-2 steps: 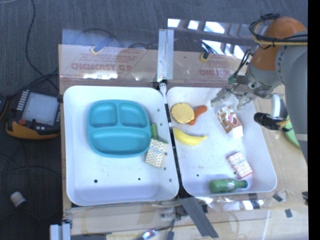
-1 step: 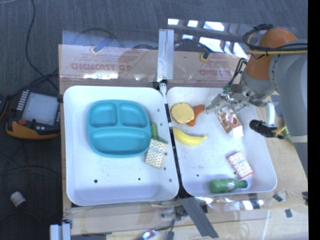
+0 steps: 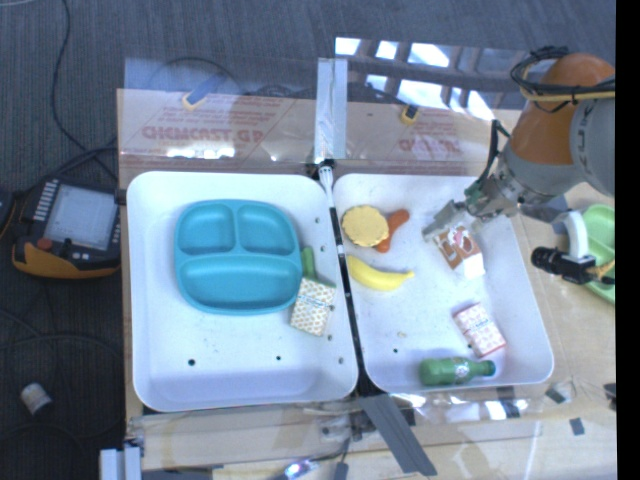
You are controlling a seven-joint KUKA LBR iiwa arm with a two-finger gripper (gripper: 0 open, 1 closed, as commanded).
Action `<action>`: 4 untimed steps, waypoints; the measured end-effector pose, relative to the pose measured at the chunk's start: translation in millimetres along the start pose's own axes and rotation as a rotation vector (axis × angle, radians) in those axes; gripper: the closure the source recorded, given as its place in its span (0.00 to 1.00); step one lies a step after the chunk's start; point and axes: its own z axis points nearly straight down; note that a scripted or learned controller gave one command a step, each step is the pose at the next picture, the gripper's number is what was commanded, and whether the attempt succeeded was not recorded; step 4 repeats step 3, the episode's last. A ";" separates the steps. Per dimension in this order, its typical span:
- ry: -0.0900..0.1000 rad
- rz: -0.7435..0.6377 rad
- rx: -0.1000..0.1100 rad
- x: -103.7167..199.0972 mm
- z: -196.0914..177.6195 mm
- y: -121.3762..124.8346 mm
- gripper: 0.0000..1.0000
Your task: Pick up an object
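My gripper (image 3: 455, 218) hangs low over the upper right part of the right bin (image 3: 530, 308), reaching in from the grey arm with the orange band (image 3: 550, 128). Right below its tip lies a red and white packet (image 3: 461, 249), touching or nearly touching it. Left of that lie a round yellow burger toy (image 3: 365, 226) with an orange carrot (image 3: 397, 222) beside it, and a yellow banana (image 3: 379, 277). A second red and white packet (image 3: 480, 329) and a green bottle (image 3: 457, 370) lie near the bin's front.
The left bin (image 3: 200, 368) holds a blue divided plate (image 3: 238, 255), a green item (image 3: 308, 263) at its right edge, and a small patterned box (image 3: 313, 306). A ridge between the bins (image 3: 345, 308) separates them. A handheld device (image 3: 65, 228) lies left of the bench.
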 end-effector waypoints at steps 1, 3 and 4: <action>0.002 0.010 -0.003 -11.7 49.2 -1.4 0.00; 0.003 -0.020 -0.002 51.6 -102.0 18.1 1.00; 0.003 -0.020 -0.002 51.6 -102.0 18.1 1.00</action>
